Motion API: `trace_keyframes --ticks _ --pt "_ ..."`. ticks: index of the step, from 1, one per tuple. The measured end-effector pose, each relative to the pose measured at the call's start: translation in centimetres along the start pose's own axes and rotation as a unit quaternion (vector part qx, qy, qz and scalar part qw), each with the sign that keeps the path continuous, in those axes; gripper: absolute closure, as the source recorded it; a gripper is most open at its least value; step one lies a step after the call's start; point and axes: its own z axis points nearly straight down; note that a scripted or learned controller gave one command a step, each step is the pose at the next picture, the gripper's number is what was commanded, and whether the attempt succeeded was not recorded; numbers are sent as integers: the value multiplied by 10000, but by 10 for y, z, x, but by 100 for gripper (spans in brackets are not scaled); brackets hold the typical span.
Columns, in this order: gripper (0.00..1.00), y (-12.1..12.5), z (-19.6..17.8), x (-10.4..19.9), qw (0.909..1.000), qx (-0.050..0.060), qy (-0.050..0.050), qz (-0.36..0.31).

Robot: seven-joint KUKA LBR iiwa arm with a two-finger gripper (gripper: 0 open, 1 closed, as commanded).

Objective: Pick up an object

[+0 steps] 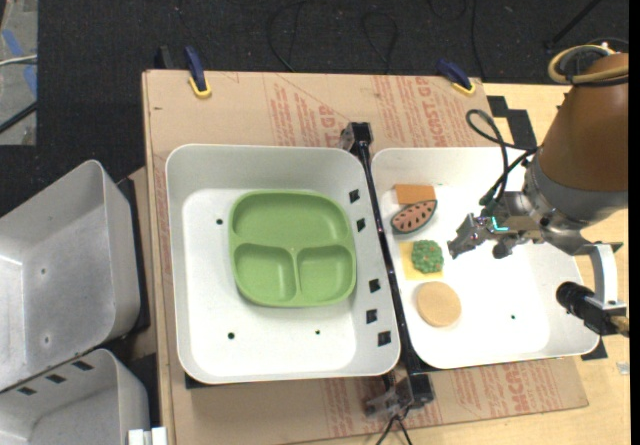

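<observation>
My gripper (480, 238) hovered in the right white bin (520, 343), fingers spread and holding nothing.
Just left of my fingers lay a bumpy green broccoli-like lump (427, 255); beyond it a dark oval seeded slice (412, 217), long axis tilted up to the right, an orange block (415, 194) behind, and a round tan cookie (438, 304) nearer the front wall.

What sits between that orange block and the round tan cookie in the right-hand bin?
In the camera view, a brown oval piece and a green broccoli-like piece lie between the orange block and tan cookie.
</observation>
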Motion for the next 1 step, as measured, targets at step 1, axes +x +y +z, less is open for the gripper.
trace_keyframes --ticks 1 --pt "0 0 -1 0 10000 -8 -2 -1"
